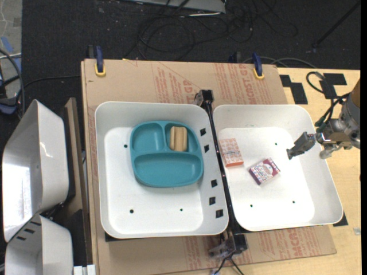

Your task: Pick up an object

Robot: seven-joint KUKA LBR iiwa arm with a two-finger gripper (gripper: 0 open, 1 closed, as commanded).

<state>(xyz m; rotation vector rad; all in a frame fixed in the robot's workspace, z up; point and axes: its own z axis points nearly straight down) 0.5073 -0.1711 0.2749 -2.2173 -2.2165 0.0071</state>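
The right bin (298, 208) holds two small packets. A red-and-white one (230, 152) lies near the bin's left wall, and a purple-and-white one (264, 170) lies near the middle. My gripper (313, 148) hangs over the bin's right side, to the right of the purple packet and apart from it. It is open, with nothing between its fingers. In the left bin (114, 211) sits a teal divided plate (166, 168), and a wooden block (179, 138) lies in its upper right compartment.
A black divider (217, 171) runs between the two bins. Both bins rest on a cardboard sheet (172, 79) held by clamps at the back. White containers (31, 165) stand off the bench to the left. Cables lie on the dark floor behind.
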